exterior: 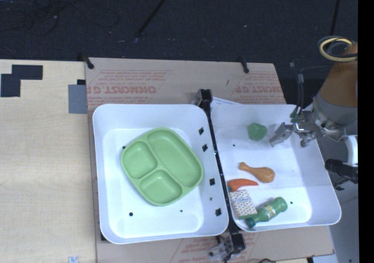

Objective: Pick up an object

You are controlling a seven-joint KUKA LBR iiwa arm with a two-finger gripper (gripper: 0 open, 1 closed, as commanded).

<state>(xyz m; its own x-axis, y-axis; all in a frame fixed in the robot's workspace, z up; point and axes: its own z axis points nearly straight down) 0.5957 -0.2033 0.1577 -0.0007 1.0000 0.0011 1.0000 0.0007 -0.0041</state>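
Note:
The right bin [315,194] holds several small items: a green round piece [256,131], an orange drumstick [258,172], a red-orange carrot [241,184], a patterned square packet [242,202] and a green bottle [267,211] lying on its side. My gripper [293,137] hovers over the bin's upper right part, just right of the green round piece. It is open, with nothing between its fingers.
The left bin [111,139] holds a green divided plate [162,165]. A black divider [213,162] runs between the bins. Brown cardboard [146,80] lies under both, with a wooden bench [41,168] to the left.

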